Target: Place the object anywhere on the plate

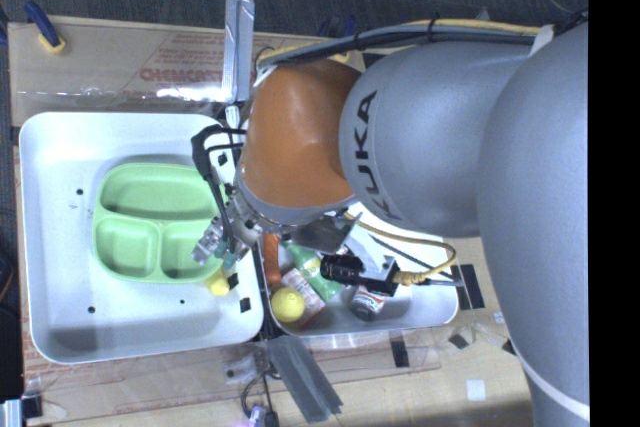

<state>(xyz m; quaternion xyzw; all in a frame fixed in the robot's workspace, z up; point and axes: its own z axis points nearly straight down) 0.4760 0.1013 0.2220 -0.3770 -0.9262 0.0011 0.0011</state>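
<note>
Gripper (218, 245) at plate (150, 220) right edge; grip state unclear. Yellow object (218, 286) just beside. Centre over compartment before release.

Plate (150, 230) sits in left bin (50, 215) — small fruit (218, 286) just off plate's near-right corner. Right bin (440, 310) w/ cluttered items, arm (400, 145) over it.

Overhead light, fairly bright, even. White left bin (45, 215) near blown out along rim, soft grey shading inside walls. Broad sheen on grey arm (470, 145); orange band (295, 140) evenly lit. Shadow under arm darkens right bin (420, 315) and clutter there. Dark floor at top of frame underexposed. Overall soft, low resolution; small items blurred.
</note>
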